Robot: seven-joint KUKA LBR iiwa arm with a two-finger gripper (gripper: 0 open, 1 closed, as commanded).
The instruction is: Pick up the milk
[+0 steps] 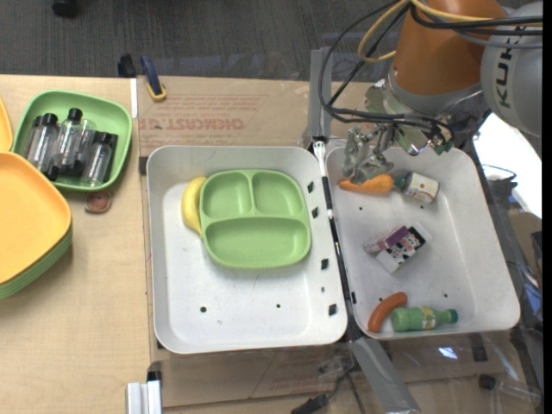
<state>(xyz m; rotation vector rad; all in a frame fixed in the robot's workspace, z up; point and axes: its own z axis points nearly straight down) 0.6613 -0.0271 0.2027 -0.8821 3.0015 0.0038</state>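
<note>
Metal two-finger end effector (366, 155) low in right white bin (492, 266); can't tell if open or shut. Small white milk carton (421, 187) just right of it, beside orange carrot (371, 184), lying loose.

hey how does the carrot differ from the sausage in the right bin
The carrot is orange with a pointed end and lies flat near the bin's far edge, under the gripper. The sausage is redder, round-ended, and lies slanted at the near edge beside a green bottle. Both are small and long.
</note>
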